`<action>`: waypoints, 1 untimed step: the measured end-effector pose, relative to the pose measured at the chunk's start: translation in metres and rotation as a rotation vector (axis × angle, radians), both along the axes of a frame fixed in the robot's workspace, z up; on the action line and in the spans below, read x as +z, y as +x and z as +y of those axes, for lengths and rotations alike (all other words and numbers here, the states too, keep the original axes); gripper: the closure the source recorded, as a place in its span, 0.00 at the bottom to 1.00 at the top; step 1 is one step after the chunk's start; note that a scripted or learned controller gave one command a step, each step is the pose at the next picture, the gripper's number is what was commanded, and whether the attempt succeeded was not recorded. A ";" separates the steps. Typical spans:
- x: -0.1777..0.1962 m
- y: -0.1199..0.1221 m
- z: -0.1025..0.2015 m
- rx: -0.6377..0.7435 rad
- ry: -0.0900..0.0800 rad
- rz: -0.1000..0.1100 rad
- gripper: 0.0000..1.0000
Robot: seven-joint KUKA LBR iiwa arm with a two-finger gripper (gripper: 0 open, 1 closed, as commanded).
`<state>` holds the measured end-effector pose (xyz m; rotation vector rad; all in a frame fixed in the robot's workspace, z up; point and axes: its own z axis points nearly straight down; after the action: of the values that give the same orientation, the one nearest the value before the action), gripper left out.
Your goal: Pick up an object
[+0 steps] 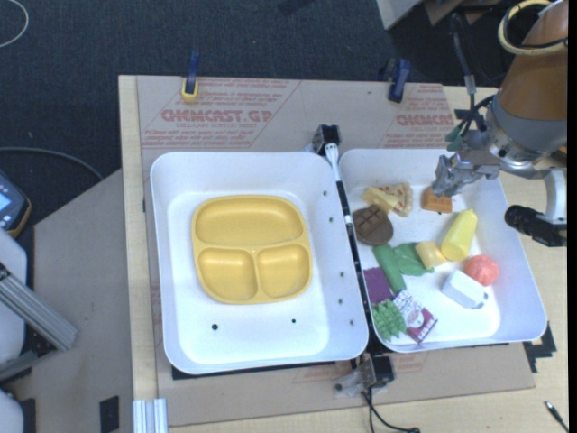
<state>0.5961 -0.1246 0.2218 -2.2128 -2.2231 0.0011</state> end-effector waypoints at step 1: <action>-0.007 -0.009 0.049 0.000 -0.001 0.000 1.00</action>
<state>0.5866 -0.0755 0.2152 -2.2133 -2.2228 0.0021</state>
